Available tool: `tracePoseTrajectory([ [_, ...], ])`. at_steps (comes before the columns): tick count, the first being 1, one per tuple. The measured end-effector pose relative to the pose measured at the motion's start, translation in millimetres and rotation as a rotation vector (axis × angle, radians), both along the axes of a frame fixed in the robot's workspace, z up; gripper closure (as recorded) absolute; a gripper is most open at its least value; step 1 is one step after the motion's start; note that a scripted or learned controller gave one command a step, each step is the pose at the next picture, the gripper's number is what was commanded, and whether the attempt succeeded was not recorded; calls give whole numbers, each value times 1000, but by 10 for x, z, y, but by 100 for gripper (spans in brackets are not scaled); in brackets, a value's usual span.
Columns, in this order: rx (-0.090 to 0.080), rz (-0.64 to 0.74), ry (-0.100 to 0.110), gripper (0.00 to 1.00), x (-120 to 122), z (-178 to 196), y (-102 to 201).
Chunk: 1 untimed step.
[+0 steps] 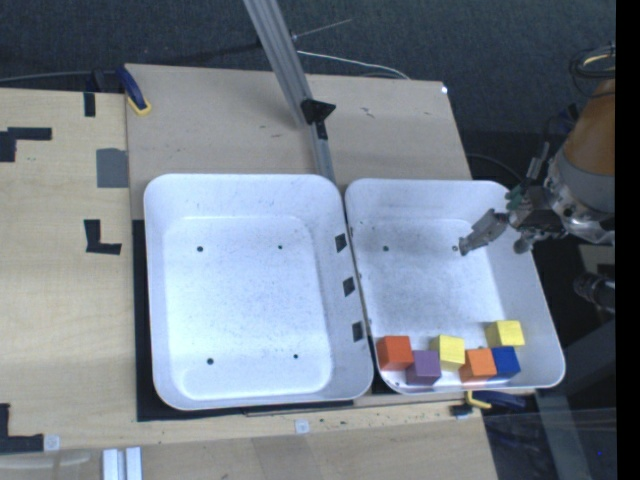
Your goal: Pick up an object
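Now the gripper [497, 231] hangs spread and empty over the right bin [420, 203], near its right rim. Blocks [450, 353] crowd that bin's near edge; its middle floor lies open.

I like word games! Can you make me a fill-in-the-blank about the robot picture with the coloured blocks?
1. All the blocks lie in the ____ bin.
2. There are two yellow blocks, two orange blocks, one blue block and one ____ block.
3. The blocks sit along the bin's ____ edge.
4. The hand hangs over the right bin's ____ part.

Missing words: right; purple; near; far
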<state>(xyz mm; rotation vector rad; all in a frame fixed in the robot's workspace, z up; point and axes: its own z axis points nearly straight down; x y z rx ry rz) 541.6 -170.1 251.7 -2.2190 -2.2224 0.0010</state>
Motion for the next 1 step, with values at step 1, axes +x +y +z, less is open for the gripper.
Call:
tracePoseTrajectory([
  [1,2,7,-2,0,-40,205,641],
])
